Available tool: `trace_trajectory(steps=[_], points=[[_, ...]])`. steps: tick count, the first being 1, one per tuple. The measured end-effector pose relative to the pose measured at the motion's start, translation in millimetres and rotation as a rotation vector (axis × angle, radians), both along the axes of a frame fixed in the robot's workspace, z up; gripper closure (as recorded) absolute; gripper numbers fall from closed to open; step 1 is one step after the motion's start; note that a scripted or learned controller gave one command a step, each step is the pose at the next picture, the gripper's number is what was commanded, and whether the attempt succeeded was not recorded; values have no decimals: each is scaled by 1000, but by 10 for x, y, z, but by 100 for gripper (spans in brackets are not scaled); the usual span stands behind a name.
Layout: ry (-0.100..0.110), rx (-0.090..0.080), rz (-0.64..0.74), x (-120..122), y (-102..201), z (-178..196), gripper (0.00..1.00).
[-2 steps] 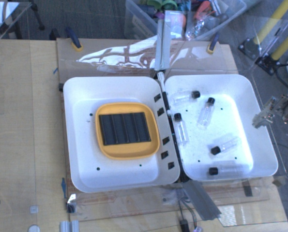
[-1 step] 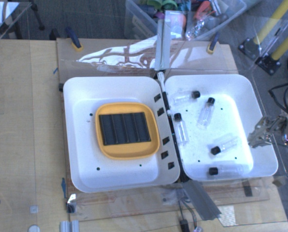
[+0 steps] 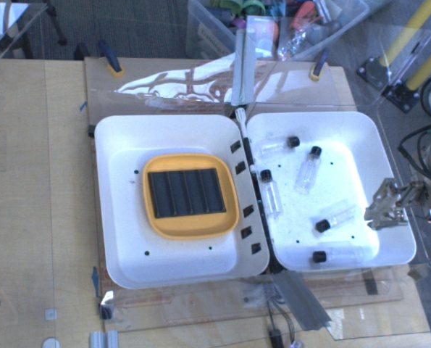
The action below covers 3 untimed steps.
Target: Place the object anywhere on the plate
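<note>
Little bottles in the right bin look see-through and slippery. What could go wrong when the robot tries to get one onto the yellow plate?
1. The clear vials lie flat and scattered in the right bin, so one could roll or slip away.
2. Two vials lie tight against the divider, awkward to reach.
3. The gripper sits at the bin's far right edge, so carrying one across to the yellow plate is a long trip where it might drop.

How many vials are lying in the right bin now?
5: rear-left vial, rear-centre vial, divider-side vial, front-right vial near the gripper, front-edge vial. Clear glass on white could hide another.
</note>
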<state>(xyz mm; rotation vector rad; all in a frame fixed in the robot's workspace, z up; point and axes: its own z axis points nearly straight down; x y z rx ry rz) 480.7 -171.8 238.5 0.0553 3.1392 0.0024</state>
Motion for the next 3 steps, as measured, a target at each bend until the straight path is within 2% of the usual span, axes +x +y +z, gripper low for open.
trace_trajectory(steps=[1,2,3], points=[[0,0,131,-8,135,-762,100],[0,0,131,-7,134,-761,0],[-4,-2,196,334,-300,-774,0]])
